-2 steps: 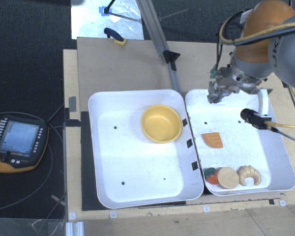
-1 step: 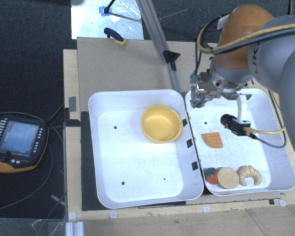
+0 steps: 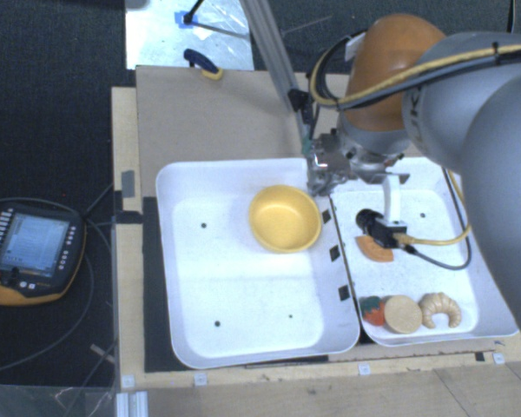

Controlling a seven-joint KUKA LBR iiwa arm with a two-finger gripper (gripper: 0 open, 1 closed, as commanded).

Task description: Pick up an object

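Beyond the croissant (image 3: 440, 309) and biscuit (image 3: 402, 314) near in the right bin (image 3: 421, 205), the yellow bowl (image 3: 284, 219) sits right in the left bin (image 3: 243, 298), and the hand (image 3: 319, 179) just past it, grip untellable, should straddle its rim squarely.

The bowl (image 3: 284, 219) is showing a plain warm yellow against the left bin (image 3: 243, 320), which is gleaming white with a few small dark dots. The right bin (image 3: 427, 202) is showing the same white. In it, a slice (image 3: 375, 250) is glowing orange, a disc (image 3: 402, 314) is looking pale tan, a croissant (image 3: 440, 309) is showing golden beige, and a lump (image 3: 372, 311) is showing red with some green. The surface (image 3: 208, 120) is looking cardboard brown. The arm (image 3: 478, 102) is shining grey, its band (image 3: 391, 59) orange. The pendant (image 3: 30, 250) is showing yellow-orange around a pale screen.
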